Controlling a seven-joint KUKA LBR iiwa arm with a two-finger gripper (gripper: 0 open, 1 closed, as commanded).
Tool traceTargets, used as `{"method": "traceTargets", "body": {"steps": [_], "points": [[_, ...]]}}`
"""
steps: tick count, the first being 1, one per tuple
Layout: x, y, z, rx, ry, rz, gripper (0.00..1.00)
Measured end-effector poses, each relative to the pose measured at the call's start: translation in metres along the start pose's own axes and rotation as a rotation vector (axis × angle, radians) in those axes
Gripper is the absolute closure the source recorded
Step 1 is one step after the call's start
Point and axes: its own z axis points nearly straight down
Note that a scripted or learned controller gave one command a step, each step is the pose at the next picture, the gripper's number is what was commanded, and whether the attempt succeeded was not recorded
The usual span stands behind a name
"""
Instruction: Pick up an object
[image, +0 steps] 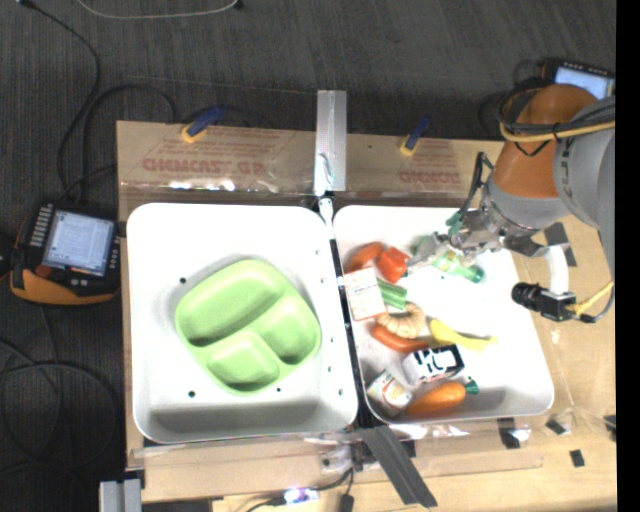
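Hovering near the right bin (520, 330) far rim, end effector (452, 242) above clutter.

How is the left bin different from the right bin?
The left bin has one big thing in it, a green tray with three sections. The right bin has many small toy foods, like a banana and a carrot, piled mostly by its left side. The gripper is over the right bin, not the left bin. Both bins are white, shallow and sit side by side.
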Motion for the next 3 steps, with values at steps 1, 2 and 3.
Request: {"method": "traceTargets", "body": {"steps": [1, 2, 3], "points": [[-0.04, 0.027, 0.068, -0.008, -0.009, -0.119, 0.0], [-0.04, 0.028, 0.057, -0.011, -0.013, -0.12, 1.0], [-0.032, 0.017, -0.053, -0.001, -0.004, 0.198, 1.0]]}}
